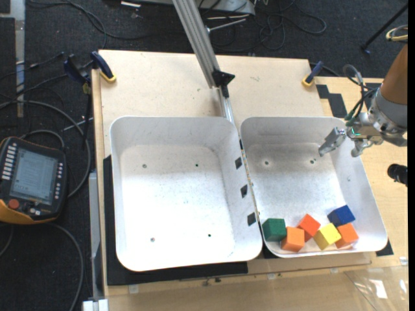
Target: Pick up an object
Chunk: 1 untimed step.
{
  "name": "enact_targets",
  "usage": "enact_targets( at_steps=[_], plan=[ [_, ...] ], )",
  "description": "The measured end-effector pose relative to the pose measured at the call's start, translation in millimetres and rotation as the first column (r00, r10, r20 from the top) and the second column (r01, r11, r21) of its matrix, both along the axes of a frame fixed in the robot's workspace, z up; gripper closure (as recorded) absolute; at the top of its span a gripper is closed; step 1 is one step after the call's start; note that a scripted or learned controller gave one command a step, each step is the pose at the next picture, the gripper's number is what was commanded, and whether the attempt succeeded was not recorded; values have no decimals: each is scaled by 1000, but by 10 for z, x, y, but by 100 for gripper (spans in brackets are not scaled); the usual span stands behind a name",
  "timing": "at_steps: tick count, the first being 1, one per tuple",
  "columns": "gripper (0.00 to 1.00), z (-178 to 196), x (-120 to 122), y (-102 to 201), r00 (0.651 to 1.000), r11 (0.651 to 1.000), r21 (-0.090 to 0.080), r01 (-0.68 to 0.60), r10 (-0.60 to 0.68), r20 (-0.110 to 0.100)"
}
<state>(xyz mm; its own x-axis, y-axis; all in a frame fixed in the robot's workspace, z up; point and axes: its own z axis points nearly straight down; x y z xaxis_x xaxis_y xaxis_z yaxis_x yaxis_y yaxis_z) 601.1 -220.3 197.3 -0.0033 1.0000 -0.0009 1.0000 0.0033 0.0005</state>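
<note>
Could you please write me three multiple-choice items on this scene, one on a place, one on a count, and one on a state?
1. Where do the small coloured cubes lie?
A. Near corner of the right white bin
B. Middle of the left white bin
C. On the wooden bench top

2. How many cubes are there?
A. Three
B. Six
C. Nine

3. What is the gripper doing?
A. Holding the green cube
B. Holding the blue cube
C. Holding nothing, fingers apart

Answers:
1 A: the cubes cluster at the near edge of the right white bin.
2 B: green cube, orange cube, red-orange cube, yellow cube, blue cube, another orange cube.
3 C: the gripper hangs over the bin's far right side, away from the cubes.
</note>
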Motion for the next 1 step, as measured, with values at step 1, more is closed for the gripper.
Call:
enact_targets(
  at_steps=[1],
  plan=[
    [0, -57, 521, -31, 1000, 1000, -1, -2, 2, 5]
  ],
)
